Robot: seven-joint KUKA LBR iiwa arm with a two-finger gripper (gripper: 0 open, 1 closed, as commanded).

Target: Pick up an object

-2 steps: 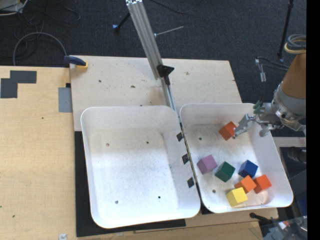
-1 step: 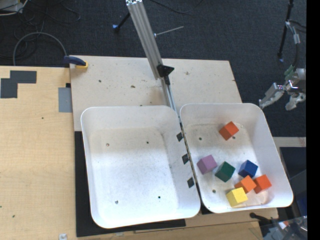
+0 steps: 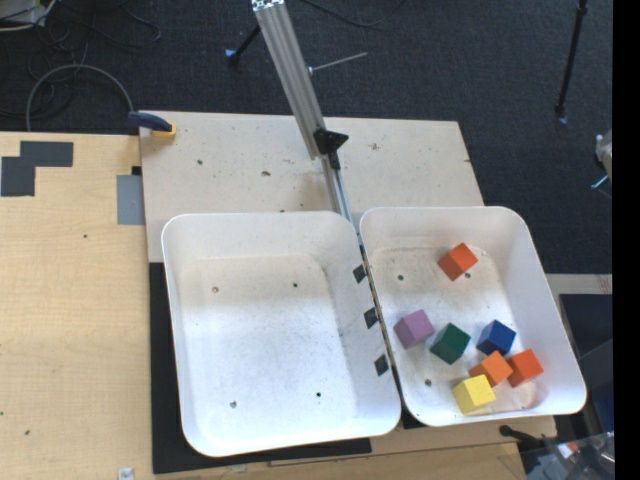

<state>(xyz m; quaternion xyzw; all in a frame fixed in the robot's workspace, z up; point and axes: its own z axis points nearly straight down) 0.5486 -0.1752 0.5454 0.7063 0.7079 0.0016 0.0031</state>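
Observation:
Several coloured cubes lie in the right white bin (image 3: 440, 212). An orange cube (image 3: 459, 261) sits alone toward the bin's far side. Nearer the front, a purple cube (image 3: 413, 327), a green cube (image 3: 450, 343) and a blue cube (image 3: 496, 337) lie close together. Just in front of them are a second orange cube (image 3: 493, 367), a red-orange cube (image 3: 524, 366) and a yellow cube (image 3: 473, 393), packed near the front right corner. All rest on the bin floor, and nothing is touching them.
The left white bin (image 3: 260, 338) adjoins the right one, with black clips (image 3: 370, 318) along the shared wall. A slanted aluminium bar (image 3: 290, 58) rises behind the bins. A blue and yellow clamp (image 3: 152, 123) sits at the board's far left corner.

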